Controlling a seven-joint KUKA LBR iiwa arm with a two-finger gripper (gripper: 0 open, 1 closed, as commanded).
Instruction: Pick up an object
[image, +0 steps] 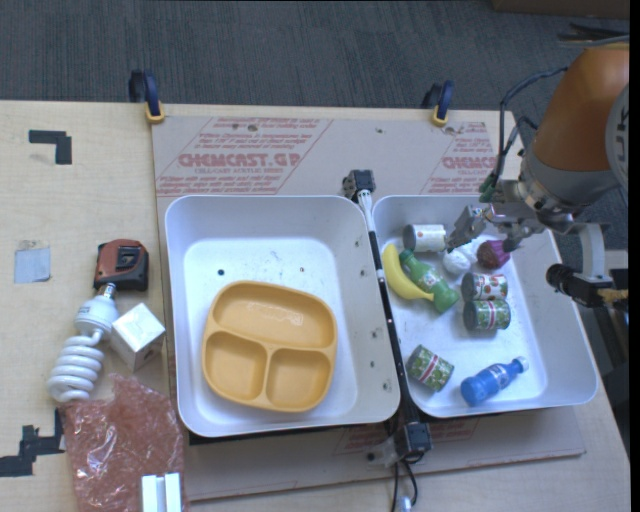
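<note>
The gripper (487, 232) hangs low over the far end of the right bin (560, 385), its two fingers spread apart. A small dark purple object (491, 254) sits in the bin just under the fingertips, slightly toward the near side of them; it lies below the jaws rather than between them, and nothing is gripped.

Measured from that purple object: a white lump (457, 261) lies just to its left, a white can (427, 237) farther left, and a banana (398, 279) beyond with a green bottle (429, 282) across it. Two patterned cans (486, 301) sit just nearer, a third can (431, 367) and a blue bottle (492, 380) well nearer. The left bin (190, 310) holds a yellow divided plate (270, 345).
</note>
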